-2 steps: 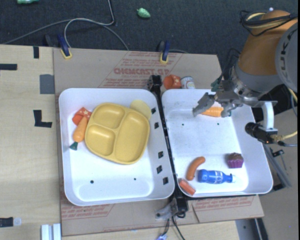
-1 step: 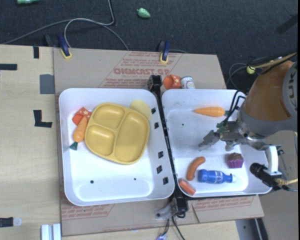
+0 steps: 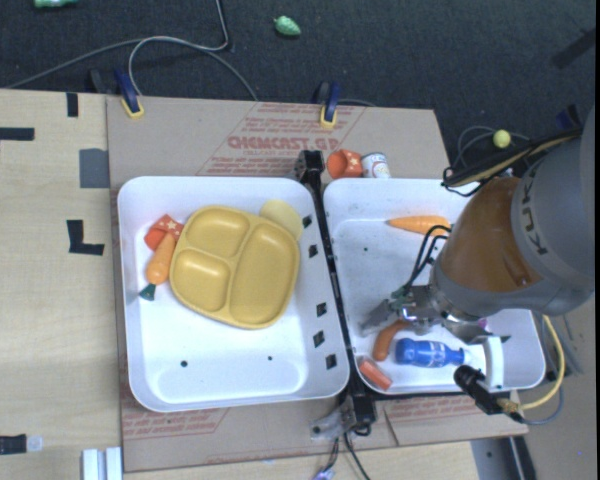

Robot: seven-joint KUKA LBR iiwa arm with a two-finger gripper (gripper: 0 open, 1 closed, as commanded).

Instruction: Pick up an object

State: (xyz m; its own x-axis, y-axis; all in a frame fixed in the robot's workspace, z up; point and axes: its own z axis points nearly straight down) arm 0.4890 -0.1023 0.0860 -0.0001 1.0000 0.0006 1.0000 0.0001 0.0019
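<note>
The fingers (image 3: 388, 313) hang low over the right bin (image 3: 352, 200), spread apart with nothing between them, so the grasp is not yet made. The nearest candidate is the small orange sausage-shaped piece (image 3: 383, 342) just below them; the blue bottle (image 3: 427, 352) lies just beside that, toward the arm. To do this step well, I judge the fingers should centre over one piece alone, straddle its narrow width, and close only once low enough, since the two items lie close and a stray touch could push either away. A second orange piece (image 3: 374, 374) rests at the bin's near rim, and a carrot (image 3: 417, 224) lies well above the fingers. The left bin (image 3: 220, 380), well away, holds a yellow divided plate (image 3: 234, 266) with a small carrot (image 3: 160, 262) beside it.
</note>
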